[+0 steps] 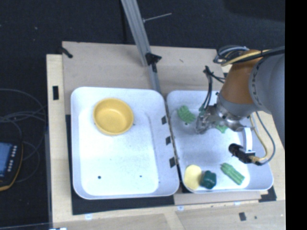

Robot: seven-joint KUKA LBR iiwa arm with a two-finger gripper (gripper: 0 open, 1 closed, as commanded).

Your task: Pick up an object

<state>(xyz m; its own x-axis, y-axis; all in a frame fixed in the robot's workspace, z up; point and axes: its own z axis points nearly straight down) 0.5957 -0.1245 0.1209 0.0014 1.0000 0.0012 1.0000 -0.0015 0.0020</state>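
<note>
A: Where is the gripper [202, 123]?

B: Low in the right white bin [192, 102], between a ridged green plastic piece [186, 113] and another green piece [221, 127]. Whether it grasps anything, I cannot tell.

A: What else is there?

B: At the near edge lie a pale yellow rounded object [192, 175], touching a dark teal block [208, 179], and a green ridged stick [232, 173]. A yellow plastic bowl [113, 116] sits in the left white bin [120, 176].

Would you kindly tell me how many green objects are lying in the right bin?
4, possibly more hidden under the arm: a light green piece at upper left, a green bit beside the gripper, a ridged green piece at lower right, and a dark green block against the yellow object.
</note>
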